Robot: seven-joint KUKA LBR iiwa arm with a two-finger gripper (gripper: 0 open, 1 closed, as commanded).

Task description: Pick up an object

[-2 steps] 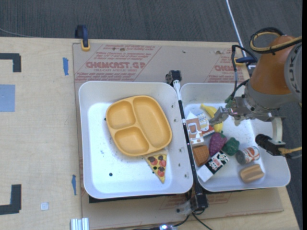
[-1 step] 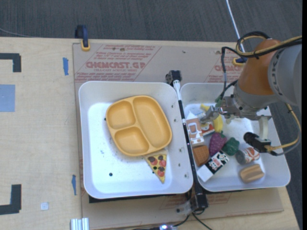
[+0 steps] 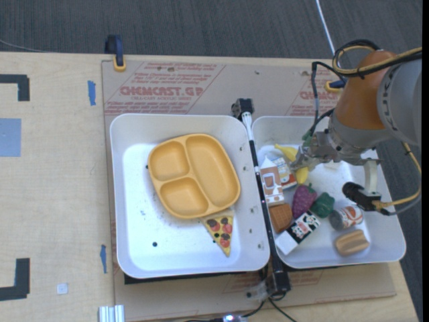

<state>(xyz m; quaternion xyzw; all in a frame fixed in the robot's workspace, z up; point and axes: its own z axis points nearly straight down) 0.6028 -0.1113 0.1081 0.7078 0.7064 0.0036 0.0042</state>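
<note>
Camera view: hot dog (image 3: 351, 241) lengthwise left-right.

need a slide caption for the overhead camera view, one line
Grey arm's end effector lowered over toy food in the right white bin; left white bin holds a yellow three-compartment plastic plate and toy pizza slice.

The arm (image 3: 375, 106) runs off the right edge — its wrist hides part of the right bin (image 3: 395, 247).

Glossy plastic yellow tray (image 3: 193, 175) in smooth white bin (image 3: 127, 200) (bench (image 3: 47, 200) matt wood).
</note>
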